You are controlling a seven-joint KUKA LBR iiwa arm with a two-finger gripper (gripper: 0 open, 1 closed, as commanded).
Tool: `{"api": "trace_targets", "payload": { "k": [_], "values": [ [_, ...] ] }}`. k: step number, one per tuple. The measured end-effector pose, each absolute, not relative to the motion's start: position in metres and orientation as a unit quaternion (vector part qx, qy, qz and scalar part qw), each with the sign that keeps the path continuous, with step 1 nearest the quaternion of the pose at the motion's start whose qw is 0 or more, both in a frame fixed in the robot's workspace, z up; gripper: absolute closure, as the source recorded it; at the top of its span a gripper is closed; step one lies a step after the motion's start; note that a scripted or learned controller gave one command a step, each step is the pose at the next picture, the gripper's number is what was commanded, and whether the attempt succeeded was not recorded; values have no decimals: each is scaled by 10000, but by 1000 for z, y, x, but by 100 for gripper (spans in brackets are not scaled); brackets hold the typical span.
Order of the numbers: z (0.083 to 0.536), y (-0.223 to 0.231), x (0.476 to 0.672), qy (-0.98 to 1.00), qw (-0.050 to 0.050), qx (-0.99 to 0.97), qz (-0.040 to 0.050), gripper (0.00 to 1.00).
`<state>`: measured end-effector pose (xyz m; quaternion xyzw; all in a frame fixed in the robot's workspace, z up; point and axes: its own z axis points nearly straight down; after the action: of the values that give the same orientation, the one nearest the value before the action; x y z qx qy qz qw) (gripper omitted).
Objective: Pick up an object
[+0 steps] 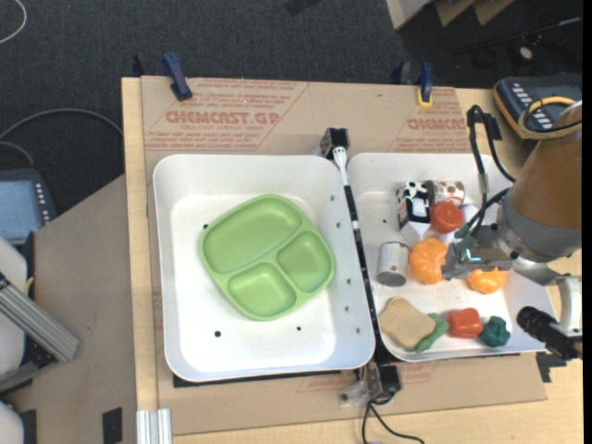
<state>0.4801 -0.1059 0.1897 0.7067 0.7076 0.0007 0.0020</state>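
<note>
The right bin [368,168] holds several toy foods. An orange pumpkin [425,261] lies in its middle, with a small orange piece [489,281] to its right. My gripper [462,258] is low in the bin between those two, close against the pumpkin's right side. A red tomato [447,216] sits just behind the gripper, beside a black-and-white cow-patterned item [417,198]. A grey cylinder [391,262] lies left of the pumpkin. Along the front are a bread slice [403,322], a red pepper [465,322] and a dark green piece [495,331].
The left bin [176,248] holds a green divided plate [266,257]. A black bar [351,220] runs along the rims between the bins. The arm's orange band [555,178] and grey wrist cover the right bin's far right side. Cables hang behind the arm.
</note>
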Motion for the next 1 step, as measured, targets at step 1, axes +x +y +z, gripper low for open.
{"api": "trace_targets", "payload": {
  "k": [1],
  "values": [
    [116,-121,492,7066,-29,7076,-18,100]
  ]
}}
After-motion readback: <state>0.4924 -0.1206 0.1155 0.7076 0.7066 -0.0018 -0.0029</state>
